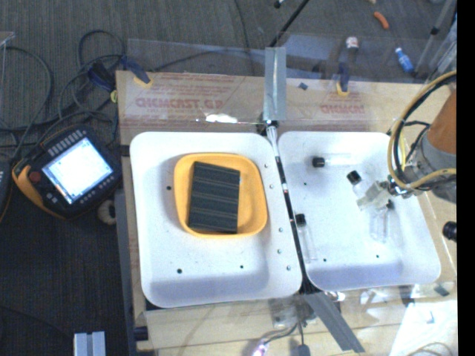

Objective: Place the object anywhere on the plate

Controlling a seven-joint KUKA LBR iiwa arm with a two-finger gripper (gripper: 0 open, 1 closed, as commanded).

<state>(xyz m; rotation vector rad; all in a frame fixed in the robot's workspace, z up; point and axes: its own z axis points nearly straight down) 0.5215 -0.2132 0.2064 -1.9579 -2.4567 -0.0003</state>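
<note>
The gripper (386, 191) hangs over the right bin (326, 265), near that bin's right wall, at the end of the grey arm (445, 154) that comes in from the right edge with yellow cables looped around it. Its tips are pale and partly see-through against the white floor, so I cannot tell how they stand, and nothing can be made out between them.

Just beside the gripper, toward the left, small clear pieces with black caps lie scattered on the right bin's floor: 1 close by (354, 176), 1 further up and left (319, 162), and 1 near the seam where the 2 bins meet (300, 219). They look like little tubes, too faint to name with any certainty.

Further left, across the seam, the left bin (223, 280) holds the yellow plate (252, 199), which sits in its upper middle. A dark ribbed block (214, 196) already lies flat on the plate, touching it, well inside the rim. Its long axis runs roughly from the far side of the bench to the near side, tilted slightly.

So the plate lies well apart from the gripper, straight to its left and about level with it. If the block is the object meant, the placing appears done; if 1 of the clear pieces is meant, it would have to travel left over the seam.
</note>
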